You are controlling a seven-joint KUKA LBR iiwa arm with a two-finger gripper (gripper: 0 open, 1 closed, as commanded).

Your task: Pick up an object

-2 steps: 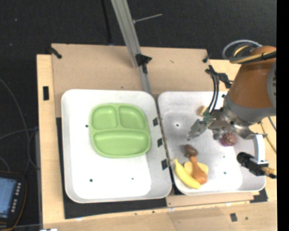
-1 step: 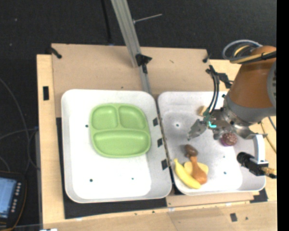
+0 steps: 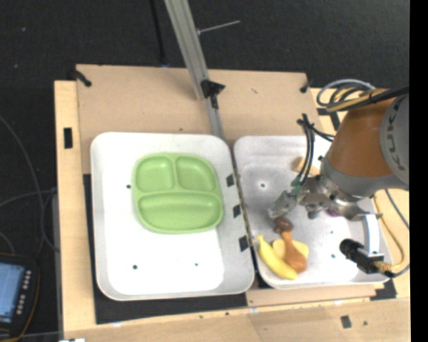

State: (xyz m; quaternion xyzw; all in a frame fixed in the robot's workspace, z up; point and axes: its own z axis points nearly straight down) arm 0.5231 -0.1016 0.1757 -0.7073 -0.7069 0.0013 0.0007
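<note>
We saw the objects to be picked lying in the lower part of the right bin (image 3: pixel 271 155), toward the lower middle of the frame: a yellow banana (image 3: pixel 273 261) along the bin's lower left corner, and touching it on its right an orange, drumstick-like piece (image 3: pixel 291 251) with a brown knob (image 3: pixel 282 224) at its upper end. The end effector (image 3: pixel 284 204) sat just above that brown knob, near the centre of the right bin; from this angle we could not tell how far apart it stood, and we saw nothing held in it. Behind it, toward the right edge of the frame, rose the grey arm (image 3: pixel 357 184) with its orange band (image 3: pixel 364 141), with cables looping above it at the upper right. A small tan item (image 3: pixel 298 164) lay near the bin's upper right, partly hidden by the arm. In the left bin (image 3: pixel 114 262), at the centre left of the frame, rested a green divided plate (image 3: pixel 177 193) with three compartments. Both bins stood side by side on the tan counter (image 3: pixel 143 98). A metal pole (image 3: pixel 189 41) slanted from the top of the frame to the bins' shared upper edge.
</note>
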